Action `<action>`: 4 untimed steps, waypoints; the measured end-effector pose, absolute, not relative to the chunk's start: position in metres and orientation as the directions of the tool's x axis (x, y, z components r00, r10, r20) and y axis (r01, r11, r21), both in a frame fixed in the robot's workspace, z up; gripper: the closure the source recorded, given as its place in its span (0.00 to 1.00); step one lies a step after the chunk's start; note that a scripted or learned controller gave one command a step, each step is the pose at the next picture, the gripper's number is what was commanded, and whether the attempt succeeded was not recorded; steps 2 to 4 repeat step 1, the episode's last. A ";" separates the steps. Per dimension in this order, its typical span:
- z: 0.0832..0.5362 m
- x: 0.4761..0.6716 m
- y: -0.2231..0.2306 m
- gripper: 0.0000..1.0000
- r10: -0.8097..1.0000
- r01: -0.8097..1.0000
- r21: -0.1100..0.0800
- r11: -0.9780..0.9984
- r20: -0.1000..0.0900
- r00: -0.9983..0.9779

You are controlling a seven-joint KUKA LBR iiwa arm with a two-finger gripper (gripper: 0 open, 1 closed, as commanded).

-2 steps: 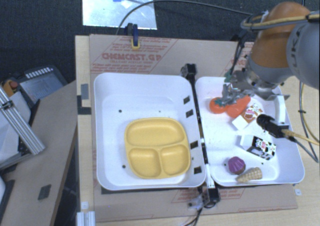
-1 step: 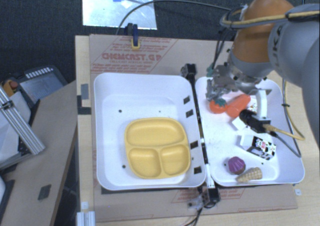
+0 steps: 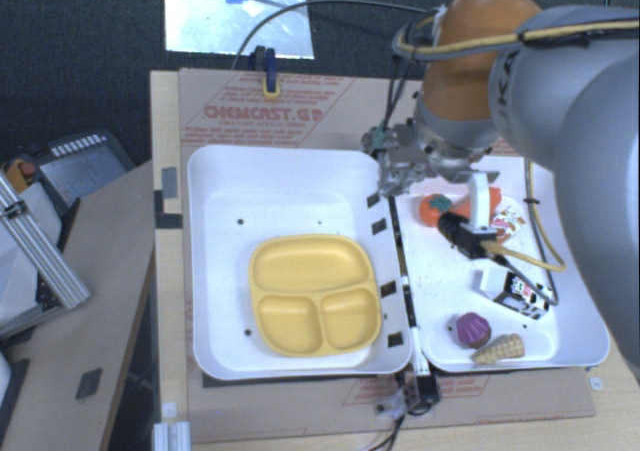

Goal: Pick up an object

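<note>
1. Gripper [image 3: 398, 177] at the end of the grey arm, set low over the far end of the right bin [image 3: 440, 279], close against the ridge shared with the left bin [image 3: 215, 239].
2. Grip state: cannot tell, since the wrist housing blocks the view from above. Nothing seen held.
3. Nearest candidate for picking: an orange toy [image 3: 434, 207], just beside the gripper on the arm's side and a little toward the camera. Lying on the bin floor, apart from the tool.
4. Past the orange toy, farther from the gripper: a red-and-white card [image 3: 508, 219], flat on the floor.
5. Well apart from the gripper, toward the near end of the same bin: a small box [image 3: 512, 288], then a purple ball [image 3: 473, 328] with a cone [image 3: 500, 347] just beside it.
6. Probable reason for the layout: small loose things scattered in one bin as pick targets, each with some bare floor around it for a grasp from above.
7. On the other side of the gripper, across the ridge and toward the camera: a yellow tray [image 3: 315, 294], flat and alone in the left bin. Probably too wide and shallow for an easy grasp.
8. Judgement: task not yet done, and the orange toy looks like the likeliest target. A short sideways shift needed to centre over it, with the ridge close by as a collision risk.
</note>
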State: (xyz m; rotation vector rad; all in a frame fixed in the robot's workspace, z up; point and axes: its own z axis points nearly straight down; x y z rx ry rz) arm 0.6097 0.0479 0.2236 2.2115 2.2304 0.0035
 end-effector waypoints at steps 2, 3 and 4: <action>0.235 0.624 0.102 1.00 1.000 1.000 0.004 0.010 0.003 -0.010; 0.235 0.624 0.102 1.00 1.000 1.000 0.004 0.010 0.003 -0.010; 0.235 0.624 0.102 1.00 1.000 1.000 0.004 0.010 0.003 -0.010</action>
